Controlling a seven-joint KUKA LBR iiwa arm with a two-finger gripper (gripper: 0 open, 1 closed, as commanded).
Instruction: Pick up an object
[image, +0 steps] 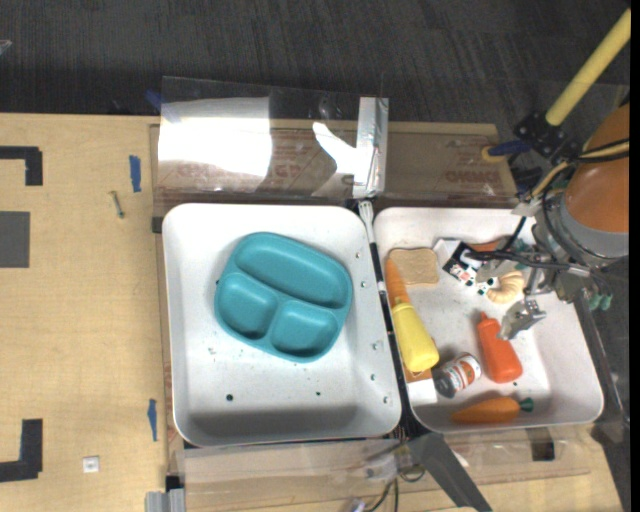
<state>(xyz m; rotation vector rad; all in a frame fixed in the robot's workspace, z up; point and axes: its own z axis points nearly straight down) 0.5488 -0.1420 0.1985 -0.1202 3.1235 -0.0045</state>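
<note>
The right bin (585, 395) holds several toy foods. A slice of toast (416, 266) lies at its back left, with a yellow bottle (413, 336) in front of it. A red-orange bottle (498, 350) lies in the middle, a small can (460, 374) to its left and a carrot (488, 408) along the front wall. A black-and-white item (463, 266) and a beige piece (507, 287) lie near the back. My gripper (522, 314) hangs low over the bin's right half, just above the top end of the red-orange bottle and beside the beige piece.
The left bin (190, 380) holds a teal divided plate (283, 294). A thin orange stick (395, 285) lies along the wall between the bins. The arm's orange band (603, 200) and cables sit over the right bin's back right corner. A yellow rod (590, 68) slants at the top right.
</note>
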